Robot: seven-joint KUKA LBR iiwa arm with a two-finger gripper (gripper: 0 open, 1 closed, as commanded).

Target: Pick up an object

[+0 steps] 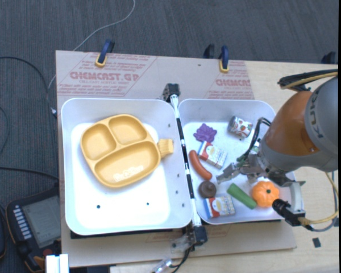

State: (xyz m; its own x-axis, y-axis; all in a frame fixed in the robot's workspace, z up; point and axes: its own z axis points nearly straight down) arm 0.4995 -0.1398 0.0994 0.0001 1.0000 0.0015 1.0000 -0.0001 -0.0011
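One grey-and-orange arm (298,132) low over the right bin (267,108)

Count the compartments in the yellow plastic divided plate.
3. The yellow plastic divided plate lies in the left white bin: two small compartments at its far side, one toward the left and one toward the right, and one long compartment nearest the camera.

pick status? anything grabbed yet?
Done: the arm is over the right bin, gripper low among the toys. In hand: nothing visibly held; its tip sits above the green block, beside the orange. Left: grasp and lift. The sausage and carton lie in the bin.
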